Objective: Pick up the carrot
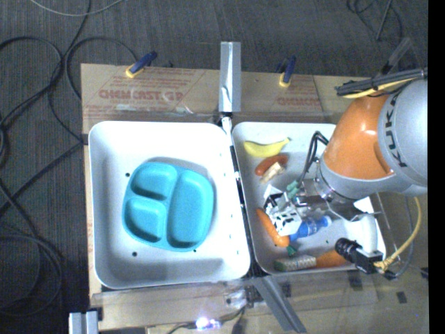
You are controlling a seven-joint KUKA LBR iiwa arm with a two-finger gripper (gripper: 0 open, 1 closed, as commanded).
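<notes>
Here the grey KUKA arm with its orange band [361, 148] reaches in from the right over the right-hand shallow white bin [245, 186], and its two-finger gripper [284, 214] hangs low among the clutter near the bin's left side. The gripper's black-and-white head hides the tips, so I cannot tell whether it is spread or pressed together — nor whether anything sits between them.

The slim orange carrot [270, 228] lies on the bin floor along the left wall, slanting down toward the lower right, just beside and partly under the gripper head. A second orange piece with a greenish end [313, 261] lies along the bin's near wall. A yellow banana [266, 147] rests near the far wall, and a reddish-orange sausage-shaped item [271, 165] lies just below it. A small blue plastic piece [311, 227] sits just right of the gripper.

The left-hand shallow white bin [104, 186] holds a light-blue plastic divided tray [169, 204] — three compartments, lying flat near the middle.
</notes>
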